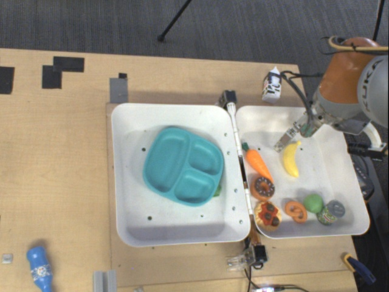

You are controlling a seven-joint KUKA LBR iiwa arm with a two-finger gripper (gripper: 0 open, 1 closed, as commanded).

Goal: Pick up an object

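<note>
Wooden table (55, 163) is seen bearing two white bins, with the end effector (290, 139) spread open just above a banana (292, 160) in the right bin (346, 175).

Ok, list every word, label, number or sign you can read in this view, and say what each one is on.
No text can be read.
White tag on the bench behind the right bin: dark print, too blurred to read.
Round can in the right bin: patterned top, too small to read.
Blue bottle on the bench at lower left: pale markings, no legible letters.
</note>
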